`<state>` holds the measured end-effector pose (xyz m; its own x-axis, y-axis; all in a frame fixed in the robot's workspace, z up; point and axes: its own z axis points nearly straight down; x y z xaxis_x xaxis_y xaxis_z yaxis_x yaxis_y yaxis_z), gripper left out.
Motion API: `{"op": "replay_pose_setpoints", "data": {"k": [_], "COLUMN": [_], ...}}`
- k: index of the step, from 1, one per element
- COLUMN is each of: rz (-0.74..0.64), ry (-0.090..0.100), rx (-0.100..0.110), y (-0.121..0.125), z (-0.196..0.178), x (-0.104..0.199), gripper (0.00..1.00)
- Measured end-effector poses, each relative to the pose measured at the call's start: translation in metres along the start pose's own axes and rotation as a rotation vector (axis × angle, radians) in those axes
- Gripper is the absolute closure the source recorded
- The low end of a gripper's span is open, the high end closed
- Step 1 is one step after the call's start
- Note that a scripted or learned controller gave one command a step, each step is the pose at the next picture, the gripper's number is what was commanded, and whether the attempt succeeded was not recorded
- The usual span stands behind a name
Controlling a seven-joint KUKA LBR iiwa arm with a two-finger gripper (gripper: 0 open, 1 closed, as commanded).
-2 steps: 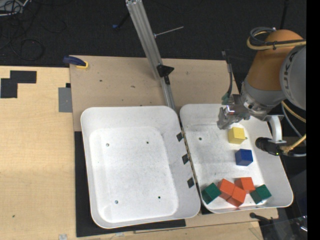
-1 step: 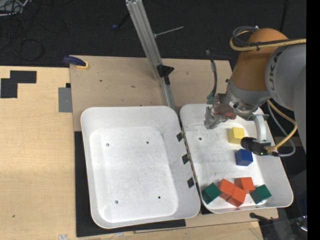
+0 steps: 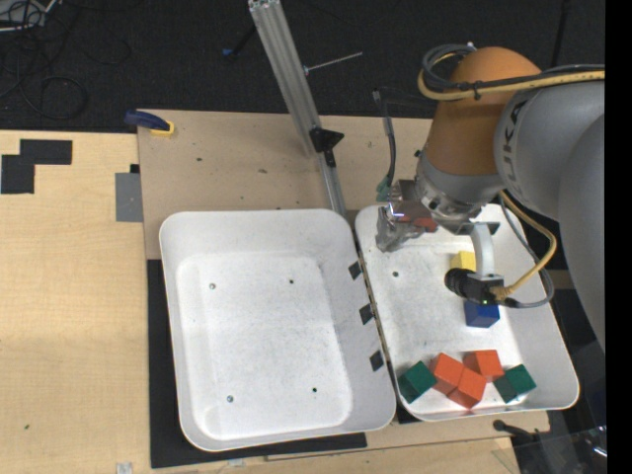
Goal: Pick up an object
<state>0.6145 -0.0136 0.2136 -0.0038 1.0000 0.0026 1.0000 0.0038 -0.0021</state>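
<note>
White plastic makes up both shallow bins, and the right-hand bin (image 3: 425, 265) carries all the pieces on offer. Along its lower edge, in the lower right of the frame, sits a tight cluster: a green block (image 3: 417, 379), two orange blocks (image 3: 460, 376) pressed together, and a second green block (image 3: 514, 382) at the far end. Higher up, toward the bin's right side, a blue block (image 3: 482, 314) lies by itself, with a yellow block (image 3: 462, 261) above it, partly covered by cabling from the arm.

The gripper (image 3: 391, 227) hangs over the upper left corner of that bin, at centre right of the frame, well apart from every block. Nothing shows between its tips, and whether it is parted or closed I cannot tell from this angle.

My reading is that the task is at the approach stage, with no object yet taken. The next move calls for travel toward the lower right, then a descent onto one piece. The blue block looks the easiest target, since it stands alone; the clustered blocks touch each other and leave little room for a clean grasp.

The left-hand bin (image 3: 197, 265) rests beside it on the wooden surface (image 3: 79, 265).
</note>
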Motion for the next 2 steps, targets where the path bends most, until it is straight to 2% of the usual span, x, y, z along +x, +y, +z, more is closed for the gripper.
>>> {"op": "replay_pose_setpoints", "data": {"k": [1, 2], "rz": [-0.001, 0.000], "ry": [0.000, -0.001], "rx": [-0.001, 0.000], "y": [0.005, 0.016], "z": [-0.012, -0.007], "x": [0.060, 0.106], "gripper": [1.00, 1.00]}}
